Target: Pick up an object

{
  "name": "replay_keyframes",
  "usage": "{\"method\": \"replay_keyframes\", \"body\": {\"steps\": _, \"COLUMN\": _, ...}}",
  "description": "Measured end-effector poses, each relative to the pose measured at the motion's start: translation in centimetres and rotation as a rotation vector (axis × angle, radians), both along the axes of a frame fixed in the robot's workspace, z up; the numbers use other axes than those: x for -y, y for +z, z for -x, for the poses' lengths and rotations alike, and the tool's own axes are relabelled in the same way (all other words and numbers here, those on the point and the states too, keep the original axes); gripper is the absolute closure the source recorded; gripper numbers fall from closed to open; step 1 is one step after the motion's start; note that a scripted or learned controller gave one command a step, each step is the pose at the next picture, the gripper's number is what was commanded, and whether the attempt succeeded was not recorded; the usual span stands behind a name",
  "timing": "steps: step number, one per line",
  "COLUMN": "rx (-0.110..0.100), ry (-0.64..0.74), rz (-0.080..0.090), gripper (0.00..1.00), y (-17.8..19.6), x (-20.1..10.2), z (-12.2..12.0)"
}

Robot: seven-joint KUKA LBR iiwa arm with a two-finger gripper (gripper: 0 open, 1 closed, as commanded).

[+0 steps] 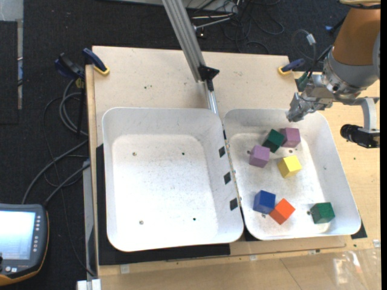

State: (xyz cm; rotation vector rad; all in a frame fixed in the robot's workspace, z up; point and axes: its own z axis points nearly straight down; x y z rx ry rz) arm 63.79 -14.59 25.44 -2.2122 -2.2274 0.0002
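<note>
On the bench's left half sits the left bin [121, 162], its floor speckled with small dark marks. Just beside it, sharing the middle seam, sits the right bin [338, 180], which carries all seven cubes.

Moving rightward across that bin: the light purple cube [259, 156] lies nearest the seam, toward the far edge. Toward the near edge, the blue cube [264, 202] and the orange cube [282, 211] touch each other. Back toward the far edge, the dark green cube [274, 139] and the pinkish purple cube [291, 136] sit pressed together, with the yellow cube [289, 165] close by on their near side. By the near right corner, the green cube [322, 212] rests well apart from the others.

Over the far right corner of that bin hangs the gripper [297, 115], on the grey arm [357, 41] that reaches in from the right. Its tip is just above and beside the dark green and pinkish purple pair, but whether it touches either cannot be told, and nothing is seen between its fingers. Whether those fingers are spread or closed cannot be told from this angle.

As a judgement, the task is at its start: every cube rests on the bin floor, none lifted. Left to do are the descent onto a cube, the closing, and the lift; the nearest candidates look like the touching pair, whose contact may hinder a clean grasp.
</note>
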Motion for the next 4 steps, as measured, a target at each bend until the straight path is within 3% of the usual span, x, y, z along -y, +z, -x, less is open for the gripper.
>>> {"method": "replay_keyframes", "body": {"steps": 4, "rx": 0.0, "ry": 0.002, "rz": -0.001, "gripper": 1.0, "y": -3.6, "x": -22.5, "z": 3.2}}
